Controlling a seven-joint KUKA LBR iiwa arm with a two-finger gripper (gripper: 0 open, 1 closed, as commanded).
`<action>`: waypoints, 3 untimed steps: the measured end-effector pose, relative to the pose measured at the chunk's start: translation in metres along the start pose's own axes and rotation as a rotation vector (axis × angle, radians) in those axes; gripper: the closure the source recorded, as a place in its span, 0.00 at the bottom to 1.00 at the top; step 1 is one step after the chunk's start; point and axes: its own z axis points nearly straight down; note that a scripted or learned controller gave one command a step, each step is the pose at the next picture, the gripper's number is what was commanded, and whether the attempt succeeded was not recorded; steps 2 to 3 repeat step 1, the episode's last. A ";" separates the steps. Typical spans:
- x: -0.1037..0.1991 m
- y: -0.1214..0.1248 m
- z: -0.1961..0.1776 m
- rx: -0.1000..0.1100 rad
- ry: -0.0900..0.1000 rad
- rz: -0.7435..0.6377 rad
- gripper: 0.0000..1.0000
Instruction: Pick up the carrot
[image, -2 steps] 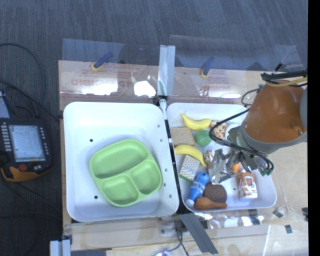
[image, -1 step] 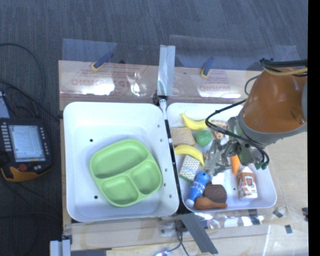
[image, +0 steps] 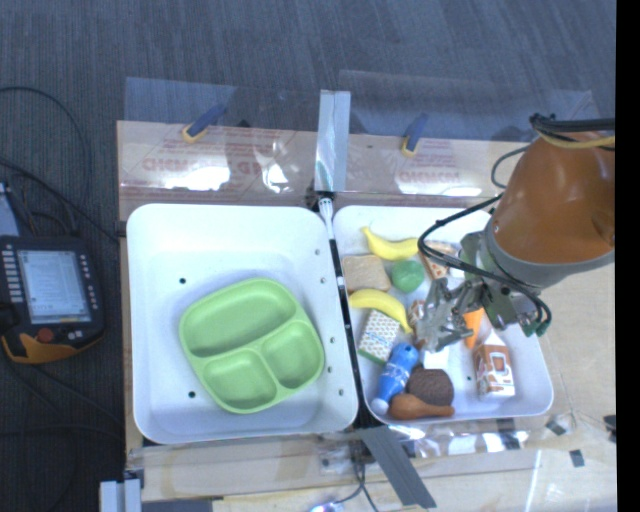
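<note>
Gripper (image: 440, 322) low in right bin (image: 545, 398), carrot (image: 473, 326) just beside, finger state impossible to tell; lifting not yet done.

Left bin (image: 150, 300): holds the divided plate (image: 252, 344).
Right bin (image: 535, 395): holds two bananas (image: 388, 243), a bottle (image: 396, 373), a carton (image: 494, 368) and the carrot (image: 473, 326).
Hand (image: 437, 322): over the right bin, just left of the carrot.
Pendant (image: 48, 297): left of the worktop (image: 140, 150).
</note>
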 end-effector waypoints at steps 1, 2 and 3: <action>-0.045 0.009 -0.013 -0.003 0.001 0.056 1.00; -0.045 0.009 -0.013 -0.003 0.001 0.056 1.00; -0.045 0.009 -0.013 -0.003 0.001 0.056 1.00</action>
